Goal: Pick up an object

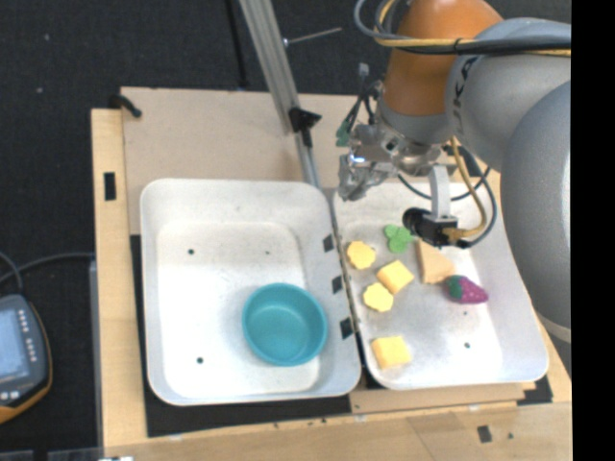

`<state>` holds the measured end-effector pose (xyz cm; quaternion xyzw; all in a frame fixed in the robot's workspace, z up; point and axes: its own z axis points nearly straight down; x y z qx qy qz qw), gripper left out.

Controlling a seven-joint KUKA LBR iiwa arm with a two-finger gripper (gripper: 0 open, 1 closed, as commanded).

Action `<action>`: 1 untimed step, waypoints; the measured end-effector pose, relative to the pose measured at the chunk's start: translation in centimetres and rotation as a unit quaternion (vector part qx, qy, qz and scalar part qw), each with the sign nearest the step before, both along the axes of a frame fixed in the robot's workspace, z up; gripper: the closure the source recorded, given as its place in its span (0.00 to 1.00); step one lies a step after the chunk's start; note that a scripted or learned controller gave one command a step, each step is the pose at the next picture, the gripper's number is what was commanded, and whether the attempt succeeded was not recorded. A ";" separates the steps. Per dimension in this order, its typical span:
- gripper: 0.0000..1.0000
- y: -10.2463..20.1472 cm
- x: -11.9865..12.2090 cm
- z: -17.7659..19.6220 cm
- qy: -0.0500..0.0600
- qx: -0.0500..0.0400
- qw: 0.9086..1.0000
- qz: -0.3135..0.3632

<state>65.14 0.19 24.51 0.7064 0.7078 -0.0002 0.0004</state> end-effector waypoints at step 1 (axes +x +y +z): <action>1.00 6.0 0.8 -0.1 -0.001 0.001 1.000 0.003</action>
